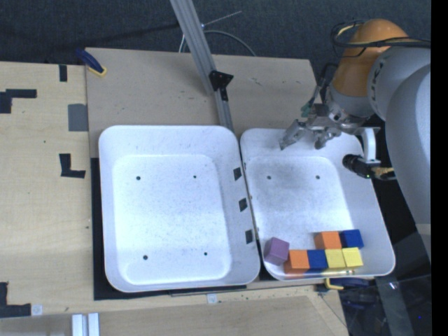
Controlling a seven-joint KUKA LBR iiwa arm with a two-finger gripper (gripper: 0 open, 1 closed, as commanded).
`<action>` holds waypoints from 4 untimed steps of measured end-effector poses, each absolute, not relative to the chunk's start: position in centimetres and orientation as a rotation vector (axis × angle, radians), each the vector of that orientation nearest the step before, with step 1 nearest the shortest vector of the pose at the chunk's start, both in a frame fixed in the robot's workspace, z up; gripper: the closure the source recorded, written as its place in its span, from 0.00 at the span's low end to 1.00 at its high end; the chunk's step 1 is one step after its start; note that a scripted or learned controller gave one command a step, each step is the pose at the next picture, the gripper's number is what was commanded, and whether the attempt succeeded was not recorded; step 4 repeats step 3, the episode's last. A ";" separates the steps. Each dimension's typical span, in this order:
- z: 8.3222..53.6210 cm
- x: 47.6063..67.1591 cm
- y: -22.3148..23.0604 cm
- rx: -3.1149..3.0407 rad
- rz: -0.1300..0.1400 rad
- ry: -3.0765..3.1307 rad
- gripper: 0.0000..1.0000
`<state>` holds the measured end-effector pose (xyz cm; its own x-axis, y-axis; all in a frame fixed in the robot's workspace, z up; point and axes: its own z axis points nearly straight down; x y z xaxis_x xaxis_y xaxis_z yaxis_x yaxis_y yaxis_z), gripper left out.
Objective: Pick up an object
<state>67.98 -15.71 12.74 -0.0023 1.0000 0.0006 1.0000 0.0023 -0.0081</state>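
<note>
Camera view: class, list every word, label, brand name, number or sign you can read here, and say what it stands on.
No readable text anywhere.
Blocks: plain coloured faces, unmarked.
Both bins, left and right: only dark dots and small black clips, no writing.
Bench: black tape pieces and a grey patch, shapes rather than letters.
Arm: no legible brand or number.

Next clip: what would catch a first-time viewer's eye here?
The cluster of coloured blocks packed against the near edge of the right bin, with a purple block at its left end. Next, the grey arm with its orange band, its tool hanging over that bin's far rim, away from the blocks.
</note>
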 end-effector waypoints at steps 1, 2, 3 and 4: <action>9.5 67.9 -12.9 -2.226 0.035 -2.217 0.00; 9.1 67.7 -10.4 -2.227 0.034 -2.213 0.00; 9.1 67.5 -9.7 -2.222 0.024 -2.214 0.00; 9.1 67.5 -9.7 -2.222 0.024 -2.214 0.00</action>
